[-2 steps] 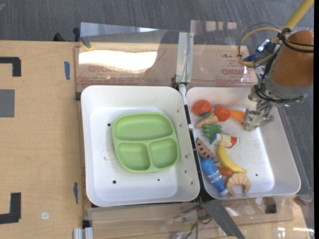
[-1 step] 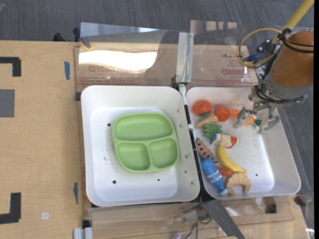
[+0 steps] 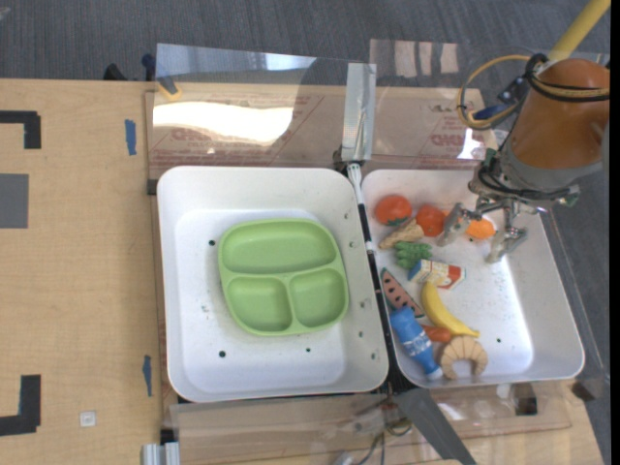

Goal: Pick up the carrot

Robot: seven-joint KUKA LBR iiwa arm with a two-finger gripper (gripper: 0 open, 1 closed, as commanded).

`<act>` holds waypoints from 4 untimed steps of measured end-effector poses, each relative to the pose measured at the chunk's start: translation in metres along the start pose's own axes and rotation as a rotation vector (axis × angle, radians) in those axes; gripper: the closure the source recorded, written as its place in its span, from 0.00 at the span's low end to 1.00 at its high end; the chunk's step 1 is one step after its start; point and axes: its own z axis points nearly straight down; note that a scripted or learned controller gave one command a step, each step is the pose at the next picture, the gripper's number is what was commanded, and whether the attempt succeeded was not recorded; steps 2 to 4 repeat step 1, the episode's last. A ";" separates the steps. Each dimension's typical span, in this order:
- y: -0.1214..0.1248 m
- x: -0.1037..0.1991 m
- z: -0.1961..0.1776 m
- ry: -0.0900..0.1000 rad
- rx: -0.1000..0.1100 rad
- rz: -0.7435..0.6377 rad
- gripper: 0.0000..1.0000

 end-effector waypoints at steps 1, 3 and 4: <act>0.033 0.052 -0.001 0.001 0.004 0.148 0.00; 0.033 0.052 -0.001 0.001 0.004 0.148 0.00; 0.033 0.052 -0.001 0.001 0.004 0.148 0.00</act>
